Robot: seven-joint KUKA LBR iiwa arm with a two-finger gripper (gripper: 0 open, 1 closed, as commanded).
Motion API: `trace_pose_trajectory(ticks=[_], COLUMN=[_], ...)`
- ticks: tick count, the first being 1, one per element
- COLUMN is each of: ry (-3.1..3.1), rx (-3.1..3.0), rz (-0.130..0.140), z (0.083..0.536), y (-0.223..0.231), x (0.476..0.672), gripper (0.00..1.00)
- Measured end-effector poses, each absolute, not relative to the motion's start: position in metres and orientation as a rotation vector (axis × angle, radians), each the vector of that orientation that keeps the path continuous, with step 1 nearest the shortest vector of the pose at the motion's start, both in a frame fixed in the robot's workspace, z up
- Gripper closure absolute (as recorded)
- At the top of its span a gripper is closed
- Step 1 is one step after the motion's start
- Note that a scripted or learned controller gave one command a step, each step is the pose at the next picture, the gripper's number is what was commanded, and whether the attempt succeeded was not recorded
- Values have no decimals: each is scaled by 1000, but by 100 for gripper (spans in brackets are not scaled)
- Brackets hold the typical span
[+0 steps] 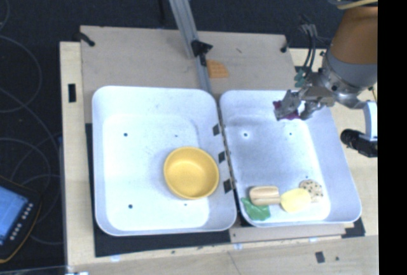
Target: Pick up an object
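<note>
1. The arm (355, 44) enters from the right side of the bench, its orange band high near the bench's far right corner and the grey wrist below it angled down and to the left.
2. The gripper (291, 108) hangs over the right bin (331, 159), close to that bin's far edge and nearer its right corner than its left.
3. Something small and purplish (294, 112) shows at the gripper's tip; I cannot tell whether it is a held object or part of the tool, and I cannot tell how the tool is set.
4. Dark cables (310, 51) run along the arm above the wrist.
5. In the right bin the objects lie together along the near edge: a tan cylinder-like piece (264, 195) on its side, a green scrap (255, 209) just beneath it towards the near left corner, a pale yellow rounded object (295, 200) just beside the tan piece, and a small speckled round item (311, 188) touching or almost touching the yellow one on its far right side.
6. These objects are well apart from the gripper, on the opposite edge of the bin.
7. The left bin (127, 114) holds a yellow bowl (191, 172), upright, resting near the bin's near right corner.
8. A grey metal pole (181, 9) slants from the top of the view down to the far edge between the two bins.
9. A small orange tag (217, 69) lies on the bench just beyond the bins, beside the pole's foot.
</note>
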State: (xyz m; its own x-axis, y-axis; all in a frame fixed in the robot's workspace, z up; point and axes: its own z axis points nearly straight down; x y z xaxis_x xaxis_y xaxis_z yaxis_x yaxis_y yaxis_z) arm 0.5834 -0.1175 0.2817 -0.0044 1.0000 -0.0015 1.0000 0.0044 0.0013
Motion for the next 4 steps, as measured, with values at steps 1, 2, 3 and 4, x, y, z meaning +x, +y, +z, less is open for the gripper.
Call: trace_pose_trajectory(ticks=[1,2,3,4], ry=[2226,2226,2228,2228], rx=[2215,2216,2215,2216], rz=[0,-1,1,-1], z=[279,264,264,244], y=[-69,-25,18,62], x=[582,576,564,552], gripper=[100,100,100,100])
